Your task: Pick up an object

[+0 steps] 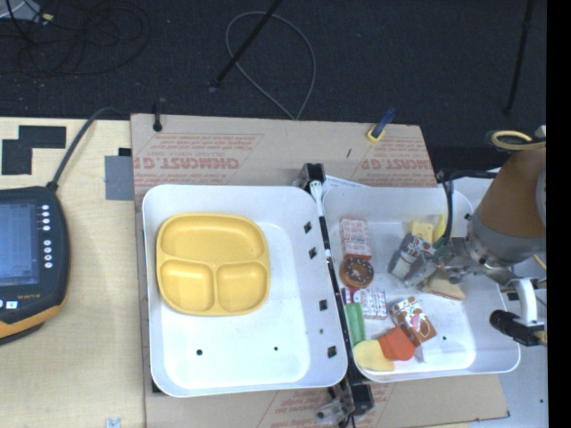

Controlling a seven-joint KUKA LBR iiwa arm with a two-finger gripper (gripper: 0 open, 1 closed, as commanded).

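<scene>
In the right bin [464,350], the hand [426,259] reaches down among small toy foods beside a tan wedge [443,285]; I cannot tell how it is set. The wedge looks light, stiff and smooth, likely to slip, so it is best taken across its short sides. Its long axis runs roughly left-right, the tip toward the doughnut [356,272].

Robot lab — teach pendant [27,255], cables [268,38]
</scene>
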